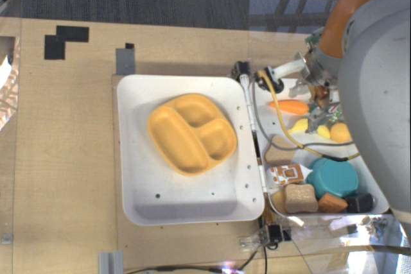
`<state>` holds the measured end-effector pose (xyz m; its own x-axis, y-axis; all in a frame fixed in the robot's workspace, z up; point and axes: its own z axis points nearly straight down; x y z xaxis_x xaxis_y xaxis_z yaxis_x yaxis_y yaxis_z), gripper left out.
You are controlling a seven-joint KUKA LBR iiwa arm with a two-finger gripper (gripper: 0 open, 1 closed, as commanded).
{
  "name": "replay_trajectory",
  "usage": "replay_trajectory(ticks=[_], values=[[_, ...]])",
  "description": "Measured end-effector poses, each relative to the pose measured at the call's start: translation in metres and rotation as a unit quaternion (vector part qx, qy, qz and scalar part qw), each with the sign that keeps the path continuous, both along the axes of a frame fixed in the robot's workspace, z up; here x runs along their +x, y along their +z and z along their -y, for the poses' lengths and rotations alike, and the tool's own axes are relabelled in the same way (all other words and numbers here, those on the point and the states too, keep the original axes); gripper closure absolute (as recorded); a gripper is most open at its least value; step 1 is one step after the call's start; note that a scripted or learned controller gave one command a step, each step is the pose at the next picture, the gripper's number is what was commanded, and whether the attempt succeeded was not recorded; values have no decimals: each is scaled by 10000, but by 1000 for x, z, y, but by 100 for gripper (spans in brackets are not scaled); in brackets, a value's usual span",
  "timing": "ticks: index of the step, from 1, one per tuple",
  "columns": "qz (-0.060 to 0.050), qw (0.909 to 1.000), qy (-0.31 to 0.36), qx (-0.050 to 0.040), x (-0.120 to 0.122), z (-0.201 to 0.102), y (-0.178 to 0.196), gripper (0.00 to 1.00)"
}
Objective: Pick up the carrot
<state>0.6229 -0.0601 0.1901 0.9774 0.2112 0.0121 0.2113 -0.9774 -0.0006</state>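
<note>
Carrot (pixel 294 107) lies flat in the right bin (pixel 379 205), near its far end, with yellow pieces (pixel 299 127) close beside it. The tool (pixel 316 113) hangs just to its right, low over the clutter, probably lining up a grab; its spread I cannot tell.

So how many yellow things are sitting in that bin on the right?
2 that I can make out: one yellow piece just below the carrot, and another yellow piece further right, by the arm. The arm covers part of the right bin, so more may be hidden.
</note>
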Motion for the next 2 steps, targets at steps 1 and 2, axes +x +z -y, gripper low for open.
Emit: replay_trajectory(ticks=[1,2], values=[[-56,9998,198,-4,-16,25,-99,0],[-6,9975,710,-52,-78,121,13,0]])
